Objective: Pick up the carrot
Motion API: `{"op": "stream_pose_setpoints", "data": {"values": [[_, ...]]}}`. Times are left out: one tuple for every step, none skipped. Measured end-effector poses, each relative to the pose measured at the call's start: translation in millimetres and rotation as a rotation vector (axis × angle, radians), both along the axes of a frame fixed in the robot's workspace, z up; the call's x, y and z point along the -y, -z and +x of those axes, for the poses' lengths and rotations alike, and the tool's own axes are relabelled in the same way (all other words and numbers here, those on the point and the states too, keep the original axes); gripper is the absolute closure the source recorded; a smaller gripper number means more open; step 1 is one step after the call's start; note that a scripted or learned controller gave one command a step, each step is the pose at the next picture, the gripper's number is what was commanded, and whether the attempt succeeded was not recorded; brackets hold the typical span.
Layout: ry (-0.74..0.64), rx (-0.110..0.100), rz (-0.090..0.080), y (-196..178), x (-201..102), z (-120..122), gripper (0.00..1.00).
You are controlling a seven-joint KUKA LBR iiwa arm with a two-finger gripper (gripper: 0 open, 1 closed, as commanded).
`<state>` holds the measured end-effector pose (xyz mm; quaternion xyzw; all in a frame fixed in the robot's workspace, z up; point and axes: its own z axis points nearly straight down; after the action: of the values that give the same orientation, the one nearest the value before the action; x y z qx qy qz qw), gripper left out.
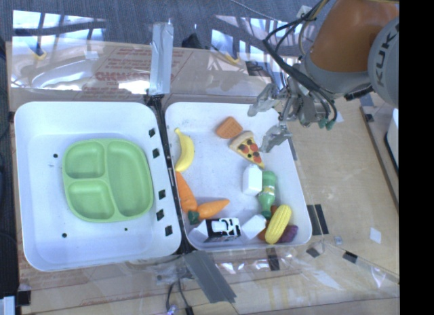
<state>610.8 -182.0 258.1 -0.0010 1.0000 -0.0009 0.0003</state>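
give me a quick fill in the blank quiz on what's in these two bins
1. The green divided plate lies in the ____ bin of the camera view.
2. The banana lies against the ____ wall of the right bin.
3. The pizza slice lies just below the ____ crinkle-cut piece.
4. The corn cob is coloured ____.

Missing words: left; left; orange; yellow
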Motion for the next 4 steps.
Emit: {"op": "stream_pose_setpoints", "data": {"values": [[0.058, -0.008, 0.004, 100, -27, -41, 0.0], [0.109, -0.004, 0.002, 169, 18, 13, 0.0], [0.092, 0.001, 0.002, 166, -22, -68, 0.0], [0.333, 0.003, -0.006, 166, -83, -71, 0.0]]}}
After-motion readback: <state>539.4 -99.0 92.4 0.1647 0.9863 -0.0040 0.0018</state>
